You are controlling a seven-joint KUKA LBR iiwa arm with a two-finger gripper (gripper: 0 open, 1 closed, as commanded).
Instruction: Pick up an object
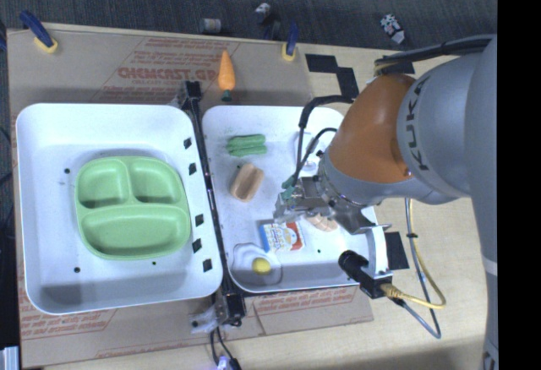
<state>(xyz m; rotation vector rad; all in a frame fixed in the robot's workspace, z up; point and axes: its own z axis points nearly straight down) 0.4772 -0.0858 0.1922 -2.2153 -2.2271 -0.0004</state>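
Observation:
My gripper [292, 206] hangs low over the right bin [279, 116], reaching in from the right, just above a small white carton with red and blue print [281, 236]. A pale pink item [325, 223] peeks out under the wrist. Further left in the same bin lie a tan bread roll [246, 182], a green pod-shaped toy [246, 144] and, at the front edge, a white egg with a yellow yolk [257, 262]. Nothing shows between the fingers.
The left bin [51, 132] holds a green divided plate [131, 206]. An orange carrot toy [226, 71] lies on the cardboard behind the bins. The arm's bulk covers the right bin's right side.

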